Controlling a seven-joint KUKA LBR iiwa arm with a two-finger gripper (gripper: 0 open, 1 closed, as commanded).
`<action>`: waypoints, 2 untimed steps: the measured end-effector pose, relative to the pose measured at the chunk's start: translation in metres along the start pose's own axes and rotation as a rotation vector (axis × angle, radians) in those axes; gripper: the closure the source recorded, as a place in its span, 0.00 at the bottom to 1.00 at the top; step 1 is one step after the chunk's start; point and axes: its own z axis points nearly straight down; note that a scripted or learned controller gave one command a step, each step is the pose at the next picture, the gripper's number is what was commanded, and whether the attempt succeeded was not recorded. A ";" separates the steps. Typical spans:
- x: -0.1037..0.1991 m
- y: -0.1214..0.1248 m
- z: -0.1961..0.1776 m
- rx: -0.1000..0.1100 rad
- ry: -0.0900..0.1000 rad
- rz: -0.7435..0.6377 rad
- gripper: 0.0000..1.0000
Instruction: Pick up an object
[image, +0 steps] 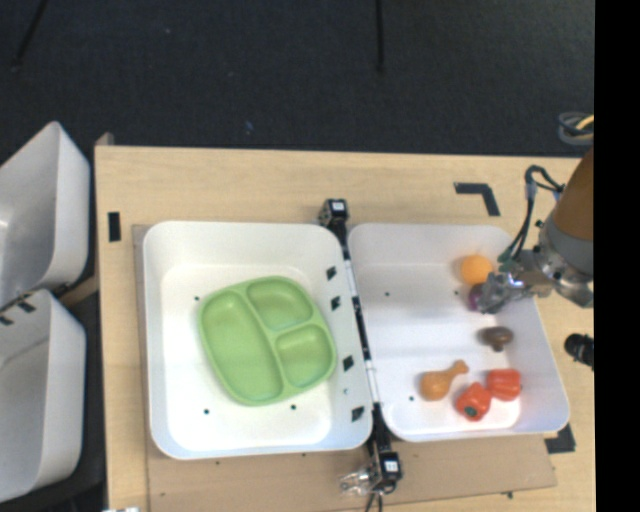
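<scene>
- Reaching in from the right, the grey arm with its orange band (578, 195) puts the gripper (492, 292) low over the upper part of the right bin (400, 400), just beside a small orange ball (475, 268).
- Gripper state: cannot tell how far it is open; a dark purplish bit shows at the tip, but whether that is an object in its grasp or part of the tool is unclear from here. No hold claimed.
- Nearest candidate for the pick, in my judgement: the orange ball, touching or almost touching the gripper on its upper left side. A small brown lump (495, 338) lies just below the tool.
- To do this step well: centre the tool over one item alone, so the ball does not get nudged and roll off; descend straight; close only once the item sits squarely between both sides; lift slowly and check that it comes up.
- Risk: round things on a smooth white floor skid away easily.
- Count, right bin: one orange ball, one brown lump, one orange-tan piece shaped like a drumstick (441, 381), two red pieces (488, 393) lying touching near the lower right corner.
- Count, left bin (160, 400): one green divided plate (266, 339) with three compartments, nothing visible on it.
- Bins: two, side by side on the wooden bench (230, 185).
</scene>
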 end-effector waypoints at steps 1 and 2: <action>-0.002 0.002 -0.049 -0.001 -0.001 -0.008 1.00; 0.045 0.010 -0.036 0.003 0.001 -0.011 1.00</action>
